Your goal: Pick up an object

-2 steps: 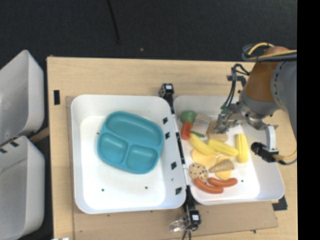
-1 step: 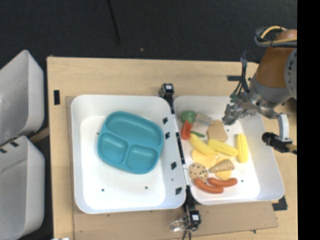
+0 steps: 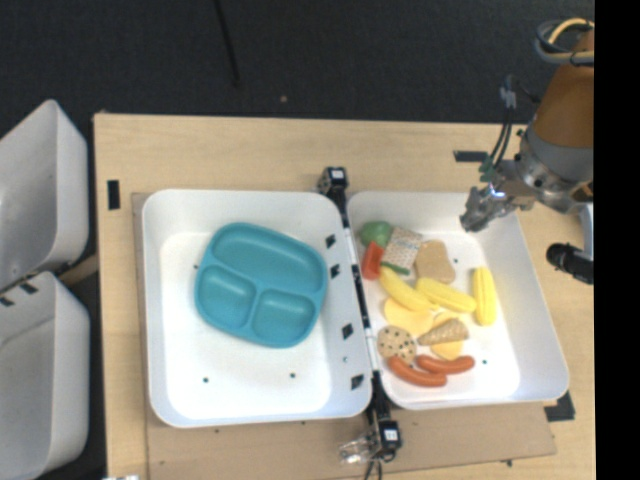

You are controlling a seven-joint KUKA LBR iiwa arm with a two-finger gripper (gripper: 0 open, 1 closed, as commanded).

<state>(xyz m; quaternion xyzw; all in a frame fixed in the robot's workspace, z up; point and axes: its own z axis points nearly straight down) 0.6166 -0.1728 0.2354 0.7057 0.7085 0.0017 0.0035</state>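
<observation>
While the grey arm with its orange band hangs at the upper right of the frame, its two-finger gripper sits over the top right corner of the right-hand shallow white bin, and I cannot tell how it is set. Nothing is held. Toy food lies heaped in that bin's left half, mid-frame: yellow plastic corn cob, yellow banana, red sausage, tan bread slice, spotted cookie. They're touching and overlapping, folks, so a descent may clip two pieces, or skid off a rounded one. Left bin carries the turquoise divided plate, well apart.
</observation>
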